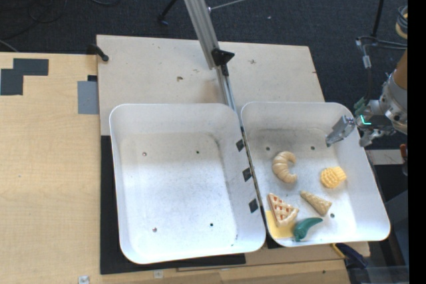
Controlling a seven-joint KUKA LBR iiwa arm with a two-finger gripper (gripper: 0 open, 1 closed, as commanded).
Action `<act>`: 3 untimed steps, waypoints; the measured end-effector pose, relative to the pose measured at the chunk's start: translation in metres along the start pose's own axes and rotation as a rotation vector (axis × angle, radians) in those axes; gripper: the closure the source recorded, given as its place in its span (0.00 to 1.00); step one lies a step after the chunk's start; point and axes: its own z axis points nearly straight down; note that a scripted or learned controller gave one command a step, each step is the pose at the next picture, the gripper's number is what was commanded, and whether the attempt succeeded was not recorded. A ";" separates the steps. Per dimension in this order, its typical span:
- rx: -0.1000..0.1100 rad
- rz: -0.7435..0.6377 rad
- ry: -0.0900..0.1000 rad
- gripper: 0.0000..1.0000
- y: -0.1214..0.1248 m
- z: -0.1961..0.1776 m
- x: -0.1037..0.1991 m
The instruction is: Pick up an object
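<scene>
Gripper [351, 132] poised over the right bin's [373, 193] upper right rim, fingers spread apart with nothing between them, corn cob [333, 176] just below it, croissant [285, 167] down-left of it, cone [315, 201], pie wedge [282, 209] and green piece [306, 227] farther below, left bin [126, 163] well apart.

white bins [173, 118]; tan croissant [285, 166]; yellow corn [333, 176]; red-gridded waffle wedge [282, 209]; green pepper [305, 227].
</scene>
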 end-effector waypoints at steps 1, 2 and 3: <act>-0.003 0.000 -0.001 0.00 0.001 -0.001 0.000; 0.002 0.001 0.000 0.00 0.005 0.050 -0.008; 0.003 0.001 0.001 0.00 0.002 0.107 -0.017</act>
